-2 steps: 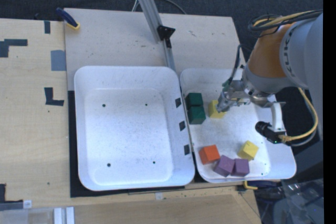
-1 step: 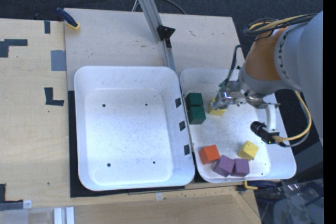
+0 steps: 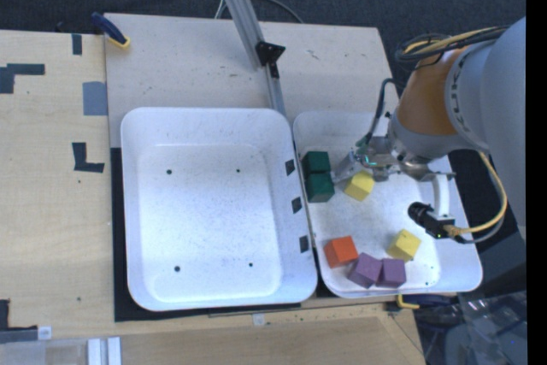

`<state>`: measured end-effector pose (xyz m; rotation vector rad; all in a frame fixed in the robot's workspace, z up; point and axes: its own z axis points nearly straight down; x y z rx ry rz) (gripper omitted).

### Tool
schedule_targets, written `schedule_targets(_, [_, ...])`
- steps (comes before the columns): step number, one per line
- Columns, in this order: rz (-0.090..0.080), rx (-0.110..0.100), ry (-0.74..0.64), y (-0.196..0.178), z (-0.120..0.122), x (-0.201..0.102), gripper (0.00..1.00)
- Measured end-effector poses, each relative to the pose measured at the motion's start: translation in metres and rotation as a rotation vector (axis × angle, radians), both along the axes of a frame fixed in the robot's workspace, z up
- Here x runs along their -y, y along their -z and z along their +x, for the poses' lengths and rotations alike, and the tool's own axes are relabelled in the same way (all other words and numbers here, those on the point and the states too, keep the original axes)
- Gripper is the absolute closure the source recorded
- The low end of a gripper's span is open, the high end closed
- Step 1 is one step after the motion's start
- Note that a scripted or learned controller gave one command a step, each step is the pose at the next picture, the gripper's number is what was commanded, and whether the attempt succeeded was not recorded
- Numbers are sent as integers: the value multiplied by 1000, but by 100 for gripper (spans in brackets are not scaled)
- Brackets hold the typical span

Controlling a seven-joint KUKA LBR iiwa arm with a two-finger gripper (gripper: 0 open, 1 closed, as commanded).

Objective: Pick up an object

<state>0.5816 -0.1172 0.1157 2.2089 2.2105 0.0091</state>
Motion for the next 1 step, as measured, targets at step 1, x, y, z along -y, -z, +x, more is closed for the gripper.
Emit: schedule_targets(1, [1, 2, -1, -11, 1, -1, 100])
